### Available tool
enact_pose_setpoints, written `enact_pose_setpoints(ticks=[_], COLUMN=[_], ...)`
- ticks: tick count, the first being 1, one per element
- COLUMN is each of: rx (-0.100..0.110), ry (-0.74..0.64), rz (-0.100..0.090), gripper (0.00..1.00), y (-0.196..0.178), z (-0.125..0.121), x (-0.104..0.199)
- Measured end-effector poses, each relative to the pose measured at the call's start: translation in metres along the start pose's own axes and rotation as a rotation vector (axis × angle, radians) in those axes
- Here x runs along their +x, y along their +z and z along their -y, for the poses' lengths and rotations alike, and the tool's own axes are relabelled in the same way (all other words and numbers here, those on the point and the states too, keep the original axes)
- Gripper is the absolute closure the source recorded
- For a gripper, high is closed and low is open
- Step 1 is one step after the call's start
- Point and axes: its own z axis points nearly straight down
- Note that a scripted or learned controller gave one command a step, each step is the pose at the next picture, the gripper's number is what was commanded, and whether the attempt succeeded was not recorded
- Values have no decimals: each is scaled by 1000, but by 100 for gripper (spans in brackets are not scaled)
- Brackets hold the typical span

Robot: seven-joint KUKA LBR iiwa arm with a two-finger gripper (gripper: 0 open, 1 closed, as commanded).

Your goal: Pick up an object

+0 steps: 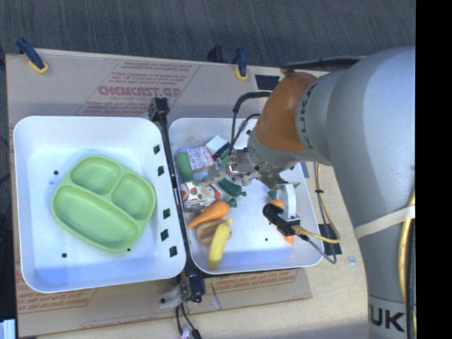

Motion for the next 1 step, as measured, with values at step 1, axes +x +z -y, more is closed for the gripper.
enact_pose_setpoints(ticks=[1], rx=[3], ry=[-5], rz=[-3], gripper=[100], y=[-10], z=[0], x=[2])
